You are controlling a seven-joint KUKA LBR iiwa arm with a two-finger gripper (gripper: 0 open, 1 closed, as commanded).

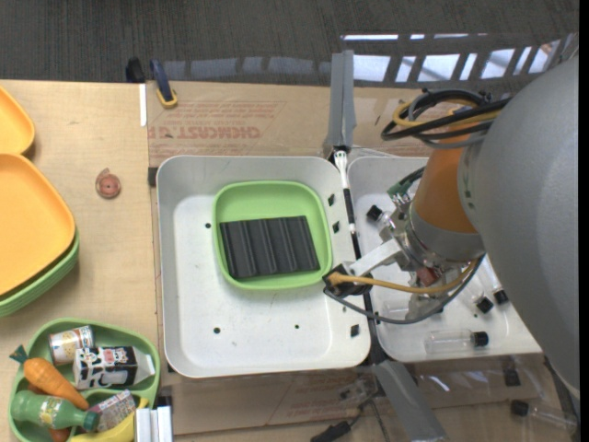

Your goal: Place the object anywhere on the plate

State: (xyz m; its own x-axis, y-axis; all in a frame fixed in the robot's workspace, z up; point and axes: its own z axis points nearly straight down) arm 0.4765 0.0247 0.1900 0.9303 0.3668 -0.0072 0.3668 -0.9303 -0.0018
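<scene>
I cannot tell how the gripper (425,279) is set; the grey arm (515,182) with its orange band (444,201) hides it as it hangs low over the right bin (460,343), near that bin's left wall. In the left bin (184,274), the green plate (272,235) sits toward the far right corner, with a dark ribbed object (269,246) lying flat on it.

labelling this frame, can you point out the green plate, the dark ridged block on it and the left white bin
green plate (269,192): camera view, bare far rim.
dark ridged block (269,246): camera view, middle of its top face.
left white bin (248,334): camera view, bare floor near the plate.
</scene>
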